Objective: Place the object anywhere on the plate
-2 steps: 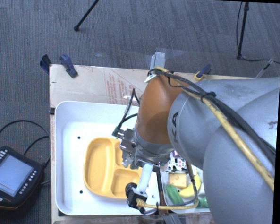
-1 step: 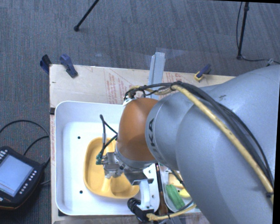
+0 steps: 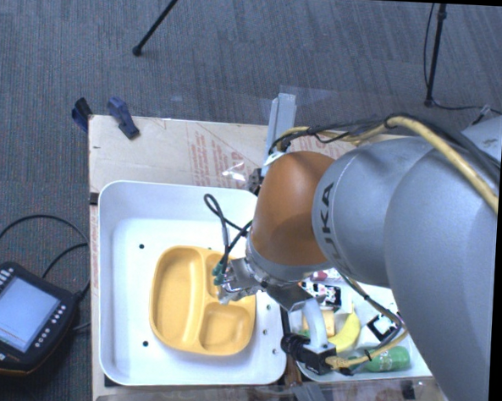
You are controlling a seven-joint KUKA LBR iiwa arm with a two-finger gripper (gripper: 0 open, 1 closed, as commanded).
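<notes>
So the claw is hanging low over the right side of the yellow plate, mostly tucked under that big orange band and the smooth grey arm. I honestly can't tell what state the claw is in, because the wrist is blocking it from where I'm standing, and I can't make out anything pinched in it either.

The plate is lying directly under and to the left of the claw, glossy plastic, rounded corners, split by raised ridges into one big compartment and two smaller ones. It's sitting inside the left bin, which is shallow, white and smooth, with a few little dark holes in the floor.

Off to the right of the claw and a bit lower, in the right bin, a curved yellow banana is lying next to a green bottle on its side, with some other bits I can't identify jumbled around them. A thin black cable is looping just above the claw.

Far to the left of the claw, a tablet-like pendant with a pale screen is sitting on the ribbed grey carpet.
</notes>
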